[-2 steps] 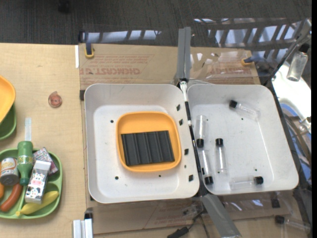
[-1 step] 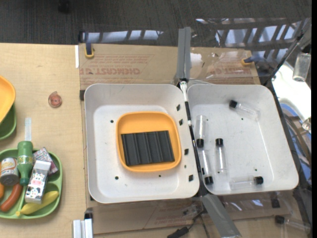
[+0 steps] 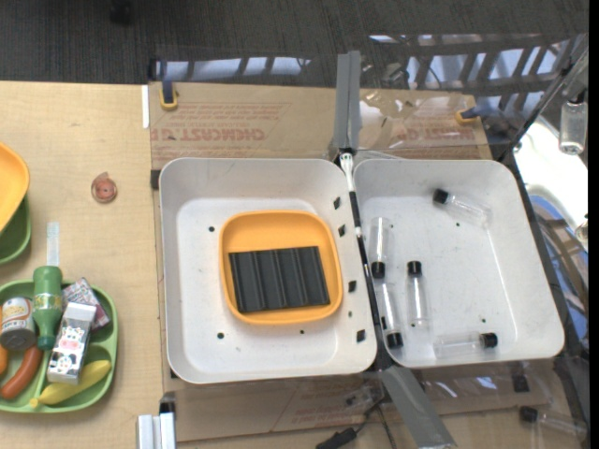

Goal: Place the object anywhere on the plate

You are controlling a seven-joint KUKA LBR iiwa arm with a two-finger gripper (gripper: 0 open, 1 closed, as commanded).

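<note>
Resting in the left bin [image 3: 187, 344], an orange plate [image 3: 279, 232] carries a dark ribbed block [image 3: 281, 279]; clear capped tubes [image 3: 415, 293] lie in the right bin [image 3: 524, 279].

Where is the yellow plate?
The plate sits in the middle of the left bin, with a dark ridged slab on it.

Dark grey carpet [image 3: 281, 12] fills the top of the frame. A light wooden table [image 3: 75, 138] takes up the left side. Brown cardboard [image 3: 243, 124] with reversed print lies flat across the upper middle, and more of it shows at the lower middle. A grey metal post [image 3: 347, 101] stands upright at the top centre. A metal frame [image 3: 468, 64] crosses the upper right, with glare on clear sheeting beneath it. Light is even and soft.
</note>
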